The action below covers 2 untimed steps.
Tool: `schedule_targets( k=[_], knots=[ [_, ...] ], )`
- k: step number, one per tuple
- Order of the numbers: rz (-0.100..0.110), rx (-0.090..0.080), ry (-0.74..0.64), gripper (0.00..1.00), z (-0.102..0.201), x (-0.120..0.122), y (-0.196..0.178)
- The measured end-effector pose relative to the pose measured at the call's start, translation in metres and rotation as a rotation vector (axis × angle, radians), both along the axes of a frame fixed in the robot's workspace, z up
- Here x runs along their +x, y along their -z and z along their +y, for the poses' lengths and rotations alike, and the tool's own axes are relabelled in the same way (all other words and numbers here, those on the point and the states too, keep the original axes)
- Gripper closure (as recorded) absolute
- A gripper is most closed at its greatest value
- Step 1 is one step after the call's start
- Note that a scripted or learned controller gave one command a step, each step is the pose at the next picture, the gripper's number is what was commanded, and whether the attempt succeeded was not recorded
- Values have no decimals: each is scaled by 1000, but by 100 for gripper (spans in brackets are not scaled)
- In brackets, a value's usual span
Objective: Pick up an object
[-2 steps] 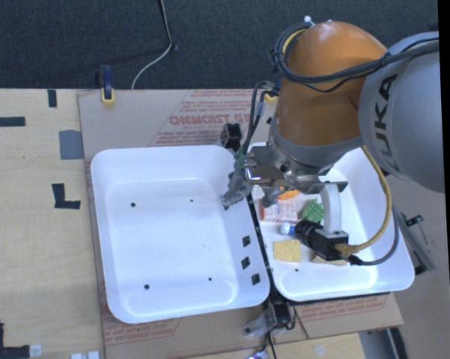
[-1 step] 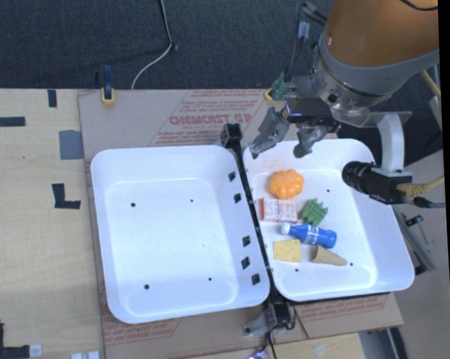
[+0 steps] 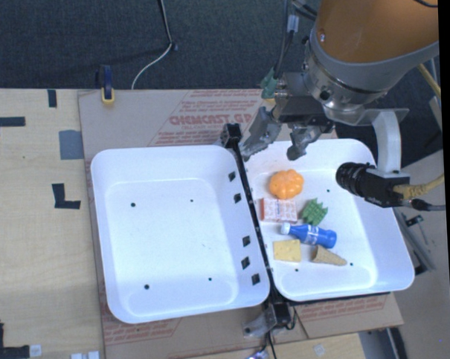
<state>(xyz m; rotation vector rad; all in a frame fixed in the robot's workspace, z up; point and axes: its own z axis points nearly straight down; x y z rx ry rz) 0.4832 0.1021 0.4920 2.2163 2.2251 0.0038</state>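
Note:
The right bin point(image 3: 378, 276) holds several small items. An orange pumpkin-shaped toy point(image 3: 285, 183) lies near its back. In front of the toy are a red and white packet point(image 3: 278, 209), a green leafy piece point(image 3: 313, 210), a blue and white bottle point(image 3: 309, 234) on its side, a yellow block point(image 3: 287, 251) and a tan wedge point(image 3: 329, 257). My gripper point(image 3: 278, 141) hangs above the back edge of this bin, just behind the orange toy. Its two grey fingers are spread apart with nothing between them.
The left bin point(image 3: 108, 239) adjoins the right bin along a black clipped divider point(image 3: 245, 211). A black cylinder point(image 3: 363, 182) on a mount juts over the right bin's right side. Both bins rest on a cardboard sheet point(image 3: 163, 118).

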Motion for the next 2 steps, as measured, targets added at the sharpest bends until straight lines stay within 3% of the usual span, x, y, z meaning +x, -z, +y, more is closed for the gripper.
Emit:
schedule_targets(
  k=[1,2],
  knots=[
    [17,-5,4,100,-4,-1,124],
    [-11,1,3,100,-20,1,-4]
  ],
)
